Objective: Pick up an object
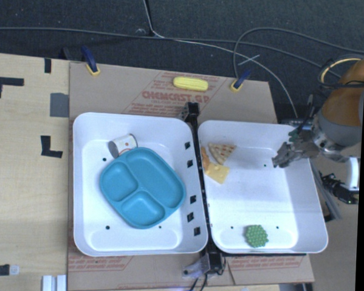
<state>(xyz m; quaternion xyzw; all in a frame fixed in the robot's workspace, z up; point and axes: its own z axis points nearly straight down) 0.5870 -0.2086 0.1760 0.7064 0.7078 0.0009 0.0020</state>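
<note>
A: So, which thing should the gripper point(283, 158) take?

B: The waffle point(221, 152) and cheese point(215, 171) in the right bin point(306, 206) lie near; come straight down, centred.

A: And the fingers?

B: Cannot tell; too dark. Nothing visibly held, hovering over the bin's upper right.

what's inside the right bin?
Right bin holds a waffle-like wedge, a yellow piece touching it, and a green bumpy ball. The tool covers a little floor.

Gripper point(283, 158) hovers over the right bin's point(288, 205) far right; waffle pieces point(216, 160) far left, green ball point(256, 235) near. Blue tray point(142, 186) fills the left bin point(82, 185).
</note>
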